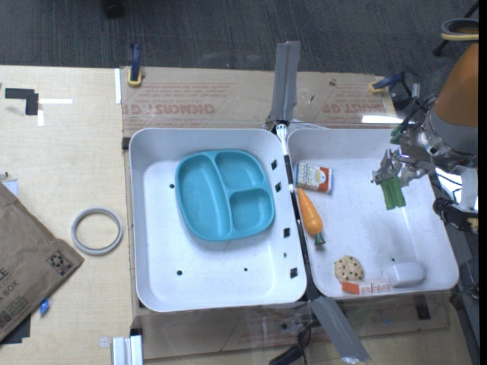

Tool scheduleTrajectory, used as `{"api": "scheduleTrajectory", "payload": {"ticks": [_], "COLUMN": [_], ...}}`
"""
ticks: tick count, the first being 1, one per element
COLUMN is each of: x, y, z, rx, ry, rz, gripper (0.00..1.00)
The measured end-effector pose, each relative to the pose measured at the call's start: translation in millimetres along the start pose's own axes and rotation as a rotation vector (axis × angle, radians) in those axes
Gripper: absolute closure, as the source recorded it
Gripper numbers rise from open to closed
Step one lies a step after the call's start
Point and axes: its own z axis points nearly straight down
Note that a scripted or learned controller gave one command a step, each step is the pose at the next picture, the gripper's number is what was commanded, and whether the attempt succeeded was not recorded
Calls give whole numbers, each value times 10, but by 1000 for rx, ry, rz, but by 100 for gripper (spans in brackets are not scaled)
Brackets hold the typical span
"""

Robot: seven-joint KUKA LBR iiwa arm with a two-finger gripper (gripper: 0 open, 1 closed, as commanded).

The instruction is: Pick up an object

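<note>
Green object [393, 192] at end effector [389, 175]

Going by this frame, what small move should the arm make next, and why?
Probably straight down. The gripper hangs in the right bin with a green object at its fingertips. Whether it grips it is unclear, so lowering would settle the grasp. The carrot and cookie lie farther left.

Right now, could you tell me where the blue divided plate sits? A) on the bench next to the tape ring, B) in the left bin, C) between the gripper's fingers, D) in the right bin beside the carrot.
B: the blue divided plate lies flat inside the left bin, while the carrot is in the right bin.
</note>
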Motion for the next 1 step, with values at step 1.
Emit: {"api": "scheduleTrajectory", "payload": {"ticks": [1], "x": [48], "y": [92], "z": [379], "rx": [3], "ry": [1], "rz": [-107], "gripper": [100]}}
